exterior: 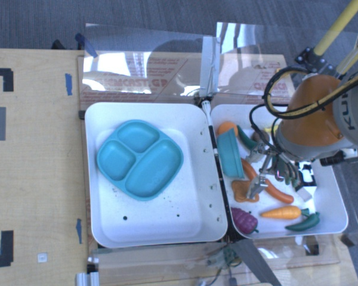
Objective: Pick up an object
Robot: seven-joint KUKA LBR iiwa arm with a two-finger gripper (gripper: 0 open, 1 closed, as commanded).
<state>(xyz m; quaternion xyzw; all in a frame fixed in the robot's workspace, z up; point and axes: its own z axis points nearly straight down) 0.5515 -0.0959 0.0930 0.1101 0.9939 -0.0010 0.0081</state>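
Pincer (259,186) of mine hangs low in the right bin (337,210), metal tips over a flat orange piece (243,189); I cannot tell its grip. Smooth carrot (280,213), knobbly purple fruit (244,221) and glossy green pepper (304,221) lie near.

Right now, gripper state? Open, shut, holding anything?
Gripper: low in the right bin among the toy vegetables; whether it is open, shut or holding anything cannot be told.
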